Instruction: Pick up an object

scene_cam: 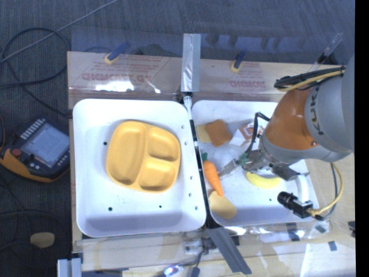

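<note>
Camera view: gripper (pixel 245 161) low in right bin (pixel 253 215); finger state not discernible, possibly over a clear wrapper. Carrot (pixel 212 176), orange and tapered, lies along the bin's left wall. Yellow divided tray (pixel 143 154) fills left bin (pixel 92 212), margins free.

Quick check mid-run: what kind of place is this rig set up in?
Probably a robotics lab, not a kitchen: two white bins sit on a taped-down bench, a teach pendant and loose cables lie on grey carpet at the left, and the food items, like the carrot, look like toys.
</note>
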Robot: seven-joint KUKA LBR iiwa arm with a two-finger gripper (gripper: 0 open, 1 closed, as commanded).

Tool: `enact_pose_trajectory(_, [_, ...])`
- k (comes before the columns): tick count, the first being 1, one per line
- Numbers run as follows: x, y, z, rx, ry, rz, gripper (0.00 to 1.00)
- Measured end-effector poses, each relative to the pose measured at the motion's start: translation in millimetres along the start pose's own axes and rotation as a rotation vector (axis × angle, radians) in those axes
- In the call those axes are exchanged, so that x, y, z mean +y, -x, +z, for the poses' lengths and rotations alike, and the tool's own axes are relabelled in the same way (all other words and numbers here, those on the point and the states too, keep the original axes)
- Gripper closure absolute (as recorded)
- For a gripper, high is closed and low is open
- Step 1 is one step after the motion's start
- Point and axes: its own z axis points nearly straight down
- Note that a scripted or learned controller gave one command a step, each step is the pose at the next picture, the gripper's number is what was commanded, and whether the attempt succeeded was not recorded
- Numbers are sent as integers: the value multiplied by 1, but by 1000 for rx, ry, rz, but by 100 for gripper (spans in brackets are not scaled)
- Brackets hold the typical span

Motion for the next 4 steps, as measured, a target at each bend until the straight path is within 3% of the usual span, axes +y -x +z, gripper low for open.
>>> enact_pose_trajectory(1, [-16, 35, 0, 1, 1, -13, 0])
enact_pose_trajectory(2, [-14, 35, -10, 2, 5, -12, 100])
enact_pose_trajectory(3, [-4, 51, -1, 6, -3, -188, 100])
enact_pose_trajectory(4, [-4, 53, 0, -1, 2, -186, 0])
